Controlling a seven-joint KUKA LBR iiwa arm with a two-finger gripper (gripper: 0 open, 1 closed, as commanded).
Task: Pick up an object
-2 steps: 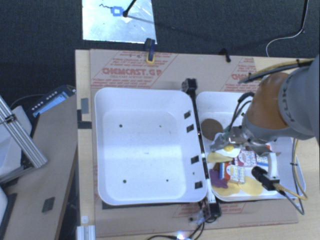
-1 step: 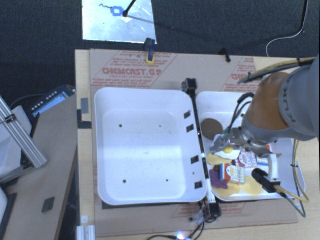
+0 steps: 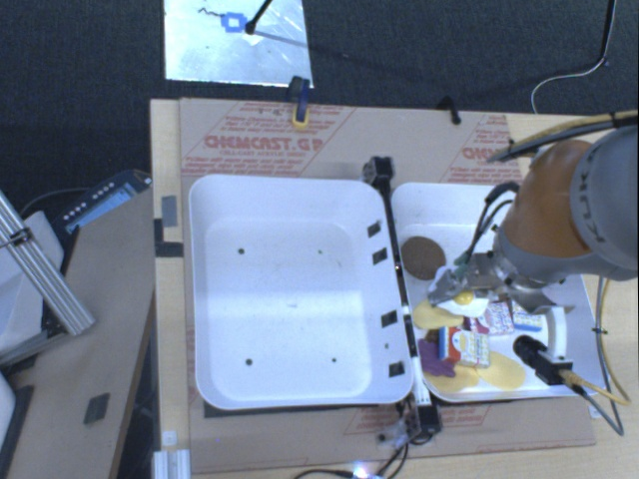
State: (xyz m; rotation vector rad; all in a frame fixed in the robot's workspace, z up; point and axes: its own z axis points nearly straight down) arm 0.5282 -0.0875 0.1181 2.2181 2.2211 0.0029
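Over the right bin, the hand hangs low above piled objects, placed for grasping; its grip I cannot tell.

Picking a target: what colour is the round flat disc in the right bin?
Brown, the disc near the right bin's left wall, camera view.
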